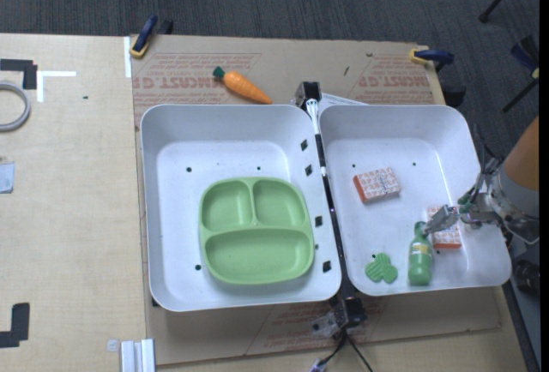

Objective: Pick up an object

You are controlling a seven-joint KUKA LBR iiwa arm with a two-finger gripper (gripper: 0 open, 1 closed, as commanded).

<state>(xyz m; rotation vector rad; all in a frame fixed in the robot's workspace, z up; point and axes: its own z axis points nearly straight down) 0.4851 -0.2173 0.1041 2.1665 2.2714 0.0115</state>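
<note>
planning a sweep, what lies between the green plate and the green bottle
In the camera view, between plate and bottle: the bins' rims and a green leafy toy.

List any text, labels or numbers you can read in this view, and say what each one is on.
Red print on the cardboard sheet behind the bins: it appears reversed and upside down, too blurred to read reliably.
Patterned box in the right bin: red and white markings, too small to read.
Green bottle: no legible label.
Small box by the gripper: print unreadable.
</note>
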